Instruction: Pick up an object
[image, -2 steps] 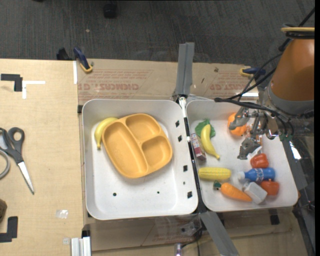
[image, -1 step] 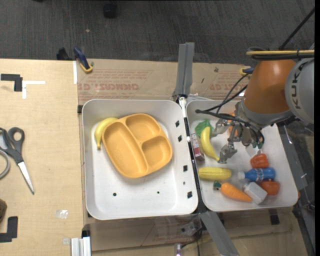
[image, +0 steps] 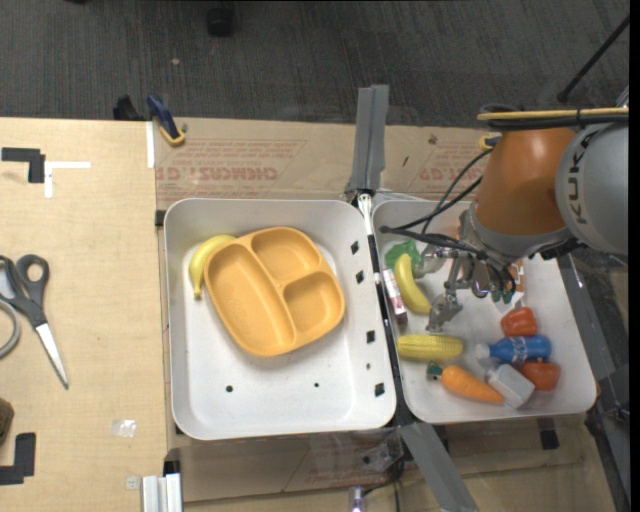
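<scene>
My gripper (image: 466, 300) hangs low over the right bin (image: 575, 300), near its middle, below the orange wrist band. Its fingers stand open with nothing between them; one fingertip (image: 438, 316) sits just above a corn cob (image: 430, 347). A yellow banana (image: 409, 285) lies left of the gripper, with a green item (image: 401, 252) behind it. To the right of the gripper are a red pepper (image: 518, 322), a blue bottle (image: 520, 350) and a red-orange fruit (image: 541, 374). A carrot (image: 470, 384) and a white block (image: 512, 385) rest at the bin's front.
The left bin (image: 280, 400) holds a yellow divided plate (image: 275, 290) and a second banana (image: 204, 262) at the plate's left edge. A raised divider (image: 378, 330) separates the bins. Scissors (image: 35, 310) lie on the bench at far left.
</scene>
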